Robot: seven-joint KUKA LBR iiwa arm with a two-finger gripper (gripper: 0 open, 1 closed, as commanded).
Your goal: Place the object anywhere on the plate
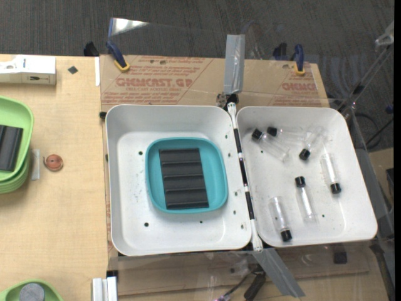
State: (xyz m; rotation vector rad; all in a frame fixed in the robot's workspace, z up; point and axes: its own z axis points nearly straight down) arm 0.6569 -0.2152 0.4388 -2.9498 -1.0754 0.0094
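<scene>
So the teal plate (187,175) sits in the left bin (125,224) with a black ridged insert (183,178) on it. Clear vials with black caps (280,217) are scattered over in the right bin (351,224), well apart from the plate. Can't tell what state my claw's in.

Nothing could be told of the arm's pose or of the gripper's state at this moment.

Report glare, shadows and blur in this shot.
Camera view: even overhead light, soft shadows inside the left bin; glare washes out the clear vials against the right bin; teal plate sharp; the black caps read clearly.
</scene>
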